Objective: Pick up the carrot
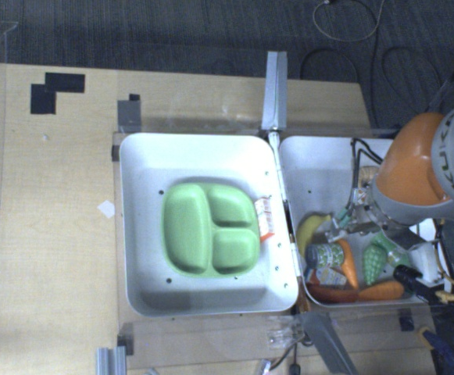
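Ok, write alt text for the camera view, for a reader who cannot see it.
A grey and orange robot arm reaches from the right over the right bin, its end effector above a pile of toy food including a carrot, a yellow piece and a can. The left bin holds a green divided tray.

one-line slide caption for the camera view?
KUKA arm's hand hovers over the cluttered right bin near the carrot; green divided tray sits in the left bin.
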`<state>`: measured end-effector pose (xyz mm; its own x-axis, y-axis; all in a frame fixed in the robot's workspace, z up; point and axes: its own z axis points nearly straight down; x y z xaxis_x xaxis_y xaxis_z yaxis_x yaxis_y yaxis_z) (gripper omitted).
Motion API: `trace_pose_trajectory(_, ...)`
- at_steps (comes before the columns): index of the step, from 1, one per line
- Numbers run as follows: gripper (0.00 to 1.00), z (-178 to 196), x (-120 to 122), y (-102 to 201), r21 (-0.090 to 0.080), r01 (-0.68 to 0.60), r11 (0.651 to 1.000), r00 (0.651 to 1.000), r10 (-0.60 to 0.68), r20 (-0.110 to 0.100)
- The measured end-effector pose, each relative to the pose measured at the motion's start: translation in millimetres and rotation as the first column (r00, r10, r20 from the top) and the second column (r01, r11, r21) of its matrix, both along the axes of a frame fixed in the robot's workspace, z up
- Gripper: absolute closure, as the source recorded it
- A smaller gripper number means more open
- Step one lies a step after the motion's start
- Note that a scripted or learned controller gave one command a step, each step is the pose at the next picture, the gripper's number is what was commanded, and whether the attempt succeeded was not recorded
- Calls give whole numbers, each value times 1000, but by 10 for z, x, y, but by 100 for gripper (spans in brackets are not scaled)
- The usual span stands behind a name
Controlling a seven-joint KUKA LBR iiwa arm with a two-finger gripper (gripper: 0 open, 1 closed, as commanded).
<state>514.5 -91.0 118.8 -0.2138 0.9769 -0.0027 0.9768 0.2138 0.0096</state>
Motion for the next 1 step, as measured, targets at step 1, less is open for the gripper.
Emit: trace_pose_trajectory(1,100,106,21,7,0,-4,1000,1000,4,5)
